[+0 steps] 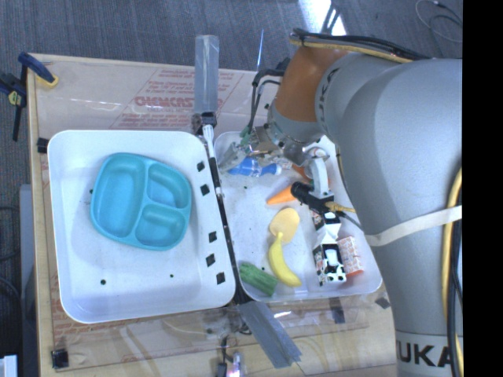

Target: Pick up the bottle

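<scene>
We found the bottle (pixel 253 166), a small clear one with a blue part, lying on its side at the far end of the right bin (pixel 357 289), close to the divider between the two bins. We judged it light, stiff and rather slick, likely to roll or skid if pinched off-centre, so we reckoned the best hold was across the middle of its body, square to its long axis. The gripper (pixel 253 142) hung just over the bottle, the arm (pixel 393 148) bent down from the right with its orange band above the wrist. How its hand was set, we could not tell. A banana (pixel 283 262) and a carrot (pixel 281 197) lay nearer, apart from the bottle.
</scene>
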You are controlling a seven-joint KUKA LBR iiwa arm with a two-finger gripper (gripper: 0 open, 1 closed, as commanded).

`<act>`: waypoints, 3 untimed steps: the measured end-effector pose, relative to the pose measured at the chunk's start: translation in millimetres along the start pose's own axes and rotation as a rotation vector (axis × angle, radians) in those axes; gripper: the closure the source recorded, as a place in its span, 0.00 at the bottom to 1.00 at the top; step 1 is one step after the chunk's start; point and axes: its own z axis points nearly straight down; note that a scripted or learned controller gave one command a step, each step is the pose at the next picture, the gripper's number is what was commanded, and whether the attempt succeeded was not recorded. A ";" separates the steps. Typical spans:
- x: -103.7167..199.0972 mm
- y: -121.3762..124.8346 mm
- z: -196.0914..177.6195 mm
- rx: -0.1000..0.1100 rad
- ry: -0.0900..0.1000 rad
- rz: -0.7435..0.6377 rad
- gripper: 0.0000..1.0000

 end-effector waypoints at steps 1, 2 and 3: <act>0.9 -8.4 7.0 -0.013 -0.006 0.043 0.00; 0.1 -8.6 -1.2 -0.008 -0.006 0.040 1.00; -22.3 -36.7 -135.1 0.019 0.005 0.196 1.00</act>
